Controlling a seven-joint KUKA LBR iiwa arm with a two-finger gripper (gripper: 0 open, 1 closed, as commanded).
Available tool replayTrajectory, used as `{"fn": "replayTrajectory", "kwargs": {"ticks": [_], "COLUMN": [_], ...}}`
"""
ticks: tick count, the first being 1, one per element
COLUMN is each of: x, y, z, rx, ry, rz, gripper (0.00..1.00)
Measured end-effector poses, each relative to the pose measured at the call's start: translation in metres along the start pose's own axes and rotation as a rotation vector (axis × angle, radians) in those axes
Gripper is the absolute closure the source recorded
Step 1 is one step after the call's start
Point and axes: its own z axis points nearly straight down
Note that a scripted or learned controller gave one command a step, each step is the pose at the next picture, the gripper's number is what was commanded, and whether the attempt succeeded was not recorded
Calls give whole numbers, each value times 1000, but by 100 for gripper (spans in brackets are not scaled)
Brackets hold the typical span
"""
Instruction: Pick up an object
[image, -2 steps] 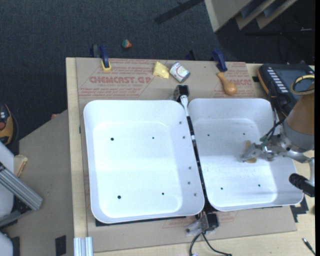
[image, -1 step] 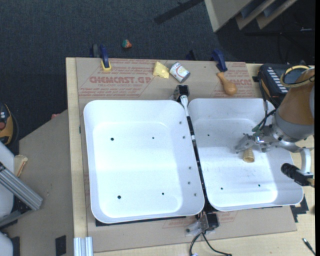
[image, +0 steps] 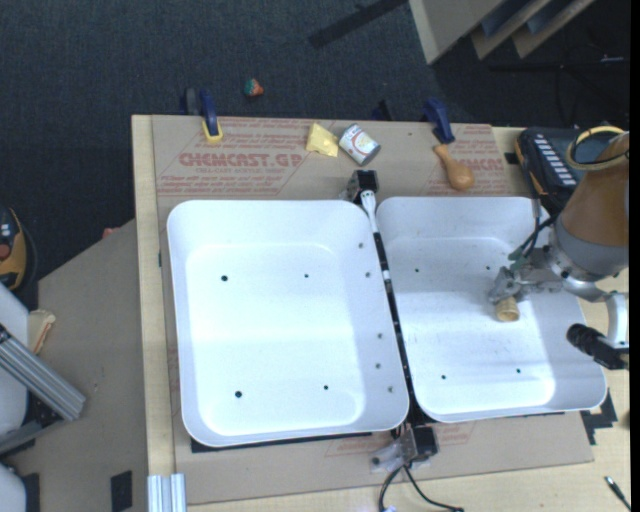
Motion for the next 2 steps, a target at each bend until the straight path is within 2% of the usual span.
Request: {"fn": "replayTrajectory", "kwargs": {"ticks": [1, 2], "x": [61, 114], "y": [71, 101], "z": [-87, -113], "rx": [-7, -3], "ry": [0, 1], "rz": [-7, -5], "gripper": [100, 100]}}
